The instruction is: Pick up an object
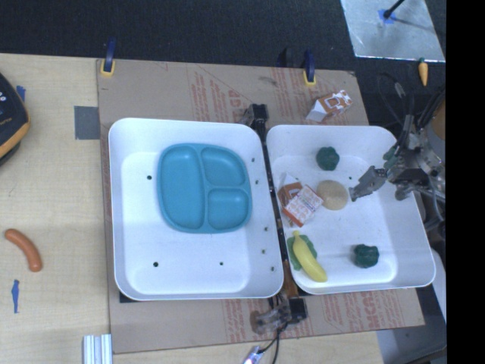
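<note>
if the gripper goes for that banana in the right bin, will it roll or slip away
The banana looks smooth and glossy, probably a light plastic toy, so it may slip between narrow fingers. Its curved shape makes rolling far unlikely; it would more likely pivot. It lies close against the right bin's left wall, which may hinder a clean grasp.

1. Both bins (189, 283) look like smooth, slightly glossy white plastic;
2. the blue plate (203, 186) looks like matt plastic;
3. the sheet (212, 89) under the bins looks like brown printed cardboard;
4. the bench (53, 203) looks like pale wood.
</note>
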### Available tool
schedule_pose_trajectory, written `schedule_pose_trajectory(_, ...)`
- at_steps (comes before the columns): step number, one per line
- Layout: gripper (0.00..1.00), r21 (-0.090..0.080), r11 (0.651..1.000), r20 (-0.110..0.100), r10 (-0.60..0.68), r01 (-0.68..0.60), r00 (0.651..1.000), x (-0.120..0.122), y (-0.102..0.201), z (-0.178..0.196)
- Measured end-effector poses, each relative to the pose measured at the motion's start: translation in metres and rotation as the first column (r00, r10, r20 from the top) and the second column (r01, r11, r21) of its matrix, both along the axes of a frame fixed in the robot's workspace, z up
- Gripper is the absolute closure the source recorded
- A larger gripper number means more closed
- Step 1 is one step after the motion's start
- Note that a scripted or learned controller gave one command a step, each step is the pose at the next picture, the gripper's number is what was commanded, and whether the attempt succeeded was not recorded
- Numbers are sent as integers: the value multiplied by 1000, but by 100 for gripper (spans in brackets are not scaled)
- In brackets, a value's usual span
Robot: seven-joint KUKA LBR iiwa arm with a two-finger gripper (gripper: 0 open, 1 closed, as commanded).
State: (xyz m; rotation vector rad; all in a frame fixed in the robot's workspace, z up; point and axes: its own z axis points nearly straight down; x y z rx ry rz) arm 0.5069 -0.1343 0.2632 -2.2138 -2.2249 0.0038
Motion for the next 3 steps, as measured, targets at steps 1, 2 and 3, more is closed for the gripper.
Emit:
schedule_pose_trajectory(1,0,-2,1000,0,-1,1,1000,43,-50,-63)
schedule_pose_trajectory(2,0,-1,1000,-1,1,-1,1000,117,11,-146)
schedule_pose_trajectory(3,0,0,1000,1,0,0,1000,149,-10,-171)
